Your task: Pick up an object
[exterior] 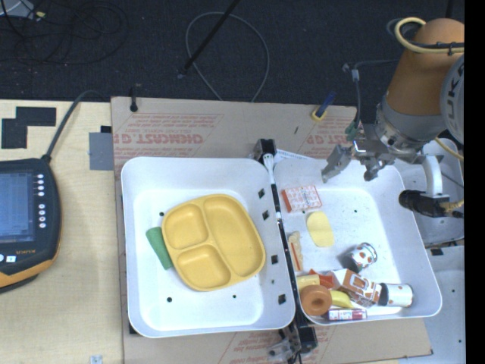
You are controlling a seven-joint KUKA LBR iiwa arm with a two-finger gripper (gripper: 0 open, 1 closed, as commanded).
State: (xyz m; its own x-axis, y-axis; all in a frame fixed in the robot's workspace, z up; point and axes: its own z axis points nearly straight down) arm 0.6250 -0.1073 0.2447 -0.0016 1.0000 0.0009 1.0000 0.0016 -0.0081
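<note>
Clutter fills the near end of the right bin (413, 226): a tube (390, 294), a small can (364, 255), an orange ring (316, 300) and packets touching one another, with a pale yellow piece (320, 229) and a red-printed packet (301, 198) lying apart farther up. The gripper (350, 167) hangs over that bin's far edge, fingers spread wide and holding nothing. A descent into the crowded corner could wedge a finger between neighbours or nudge them aside; the flat packet may simply slip.
</note>
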